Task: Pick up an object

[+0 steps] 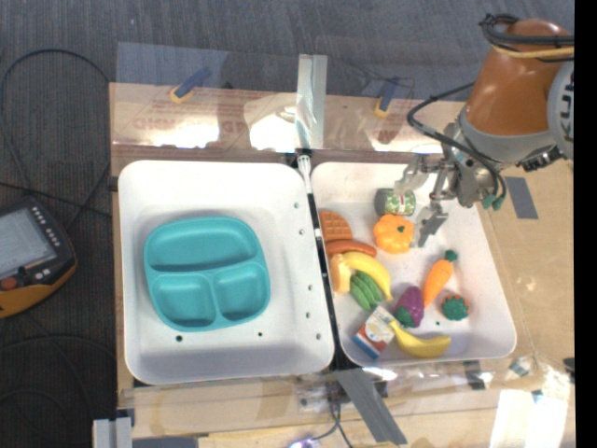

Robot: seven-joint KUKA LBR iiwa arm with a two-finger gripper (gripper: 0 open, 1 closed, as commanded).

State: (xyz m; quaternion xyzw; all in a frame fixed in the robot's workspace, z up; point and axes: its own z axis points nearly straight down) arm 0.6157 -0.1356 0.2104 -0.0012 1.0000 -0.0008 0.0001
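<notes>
From the camera above the bench, we see the gripper hanging over the right bin, toward its twelve o'clock end. Its jaws stand spread, with nothing pinched between them. Just below, touching or nearly touching one finger, sits the orange pumpkin; a small green-and-grey can lies at the pumpkin's twelve o'clock, though the view is too coarse to tell its label. At the pumpkin's five o'clock lies the carrot, and at seven o'clock a banana beside a green pepper. The left bin bears a teal divided tray.

We judge the pumpkin the nearest candidate. To take it well, we should centre the spread fingers over its widest part, descend straight, and close only once both fingers flank it, clear of the can.
</notes>
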